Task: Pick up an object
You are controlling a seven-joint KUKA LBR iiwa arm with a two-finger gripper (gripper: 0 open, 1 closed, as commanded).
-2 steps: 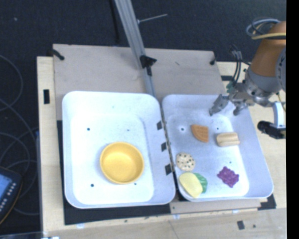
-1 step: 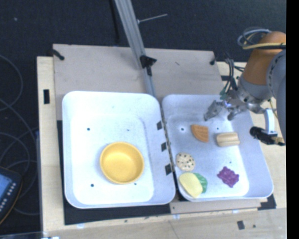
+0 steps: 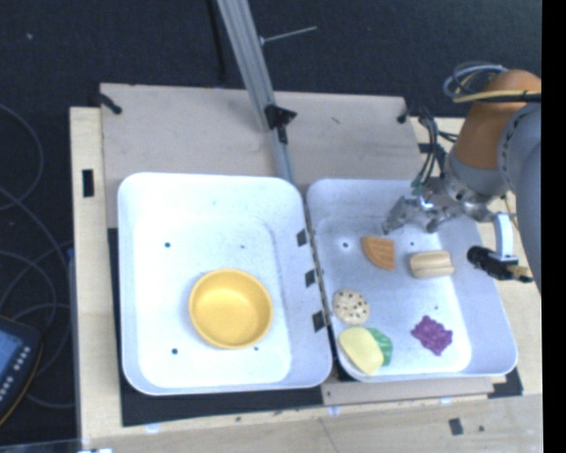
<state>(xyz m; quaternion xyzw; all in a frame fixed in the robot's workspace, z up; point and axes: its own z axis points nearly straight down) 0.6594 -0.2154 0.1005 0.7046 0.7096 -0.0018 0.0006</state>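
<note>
The arm point(image 3: 495, 140) reaches in from the right, its orange band above the wrist, and ends over the far part of the right bin point(image 3: 481, 333). The gripper point(image 3: 417, 217) hangs there with its two fingers spread apart, one tip pointing toward the bin's middle and the other lying nearer the wrist. Nothing sits between them.

Just below the gripper, apart from it, lies an orange wedge point(image 3: 380, 252) on the bin floor. Beside the wedge, toward the right, rests a tan roll point(image 3: 431, 264), lying on its side. Nearer the front of the same bin sits a cookie point(image 3: 351, 305) with dark specks, close to the divider between the bins. In front of it, at the front rim, a yellow piece point(image 3: 360, 348) lies touching a green one point(image 3: 383, 345). A purple grape bunch point(image 3: 433, 334) lies to the right of these, well apart from the roll.

The left bin point(image 3: 170, 215) holds a yellow bowl point(image 3: 230, 308), upright, toward its front.

A grey pole point(image 3: 250, 59) slants across the bench behind the bins.
</note>
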